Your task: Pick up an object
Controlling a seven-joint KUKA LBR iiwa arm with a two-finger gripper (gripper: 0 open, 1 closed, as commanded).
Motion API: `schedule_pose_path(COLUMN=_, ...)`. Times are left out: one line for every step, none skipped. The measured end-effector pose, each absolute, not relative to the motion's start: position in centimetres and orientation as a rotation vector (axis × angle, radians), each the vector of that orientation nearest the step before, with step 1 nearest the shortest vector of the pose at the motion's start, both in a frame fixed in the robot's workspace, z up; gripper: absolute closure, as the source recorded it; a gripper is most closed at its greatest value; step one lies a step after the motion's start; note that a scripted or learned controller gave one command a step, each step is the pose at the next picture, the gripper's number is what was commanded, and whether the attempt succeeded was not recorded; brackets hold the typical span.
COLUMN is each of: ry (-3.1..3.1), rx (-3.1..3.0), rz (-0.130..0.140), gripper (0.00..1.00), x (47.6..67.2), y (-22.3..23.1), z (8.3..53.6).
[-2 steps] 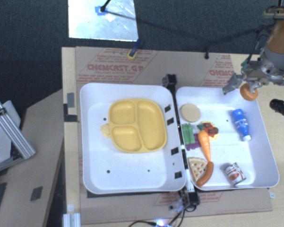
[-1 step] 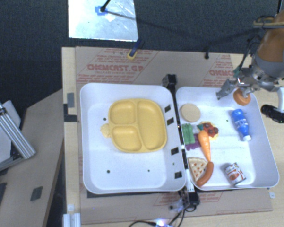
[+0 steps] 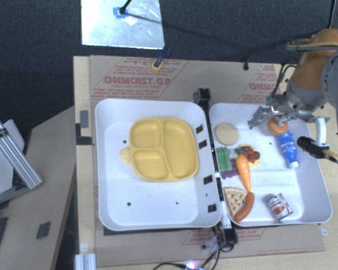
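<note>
Two shallow white plastic bins are set side by side on a cardboard sheet printed in red with lettering that reads roughly "CHEMCAST GP". The left bin is occupied by a smooth yellow plastic tray with rounded corners, moulded into three compartments. The right bin is stocked as follows: a flat round beige disc near its far left corner; a green ridged block with a purple piece at its near end, against the left wall; a small red and yellow toy just beside it; a tapered orange carrot; a triangular pizza slice and a glossy reddish sausage touching at the near left corner; a small squat can with a red and white label, illegible, lying tilted near the near edge; a blue bottle with a white cap, lying on its side; and a rounded orange object by the far edge. The gripper is positioned at the far edge of the right bin, directly at the rounded orange object; whether its jaws are spread or closed cannot be told, nor whether anything is held.
</note>
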State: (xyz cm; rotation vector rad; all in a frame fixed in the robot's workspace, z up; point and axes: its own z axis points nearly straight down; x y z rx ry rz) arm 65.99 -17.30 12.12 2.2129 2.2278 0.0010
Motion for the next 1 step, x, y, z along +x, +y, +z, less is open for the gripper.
schedule_pose_path(ry=2.224, rx=2.218, rz=0.000, gripper=0.00, x=66.03, y=-17.38, z=9.65)
